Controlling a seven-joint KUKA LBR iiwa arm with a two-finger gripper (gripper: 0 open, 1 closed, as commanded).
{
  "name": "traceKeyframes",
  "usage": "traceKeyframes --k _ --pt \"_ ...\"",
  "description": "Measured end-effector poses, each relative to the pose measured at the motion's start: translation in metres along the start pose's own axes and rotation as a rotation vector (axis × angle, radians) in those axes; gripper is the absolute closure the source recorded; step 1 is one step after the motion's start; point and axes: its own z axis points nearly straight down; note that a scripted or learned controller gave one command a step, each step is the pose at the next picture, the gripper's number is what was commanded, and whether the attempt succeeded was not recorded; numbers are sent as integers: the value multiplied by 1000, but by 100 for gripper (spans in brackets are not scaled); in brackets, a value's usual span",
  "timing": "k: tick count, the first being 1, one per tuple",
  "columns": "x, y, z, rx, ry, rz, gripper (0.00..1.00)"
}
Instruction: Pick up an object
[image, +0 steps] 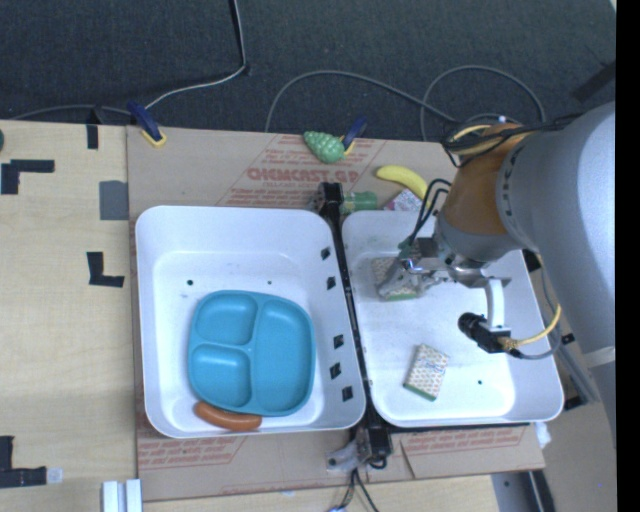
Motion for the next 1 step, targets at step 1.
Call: traceKeyframes --k 1 --pt "51 -24 -89 3 2 -1 100"
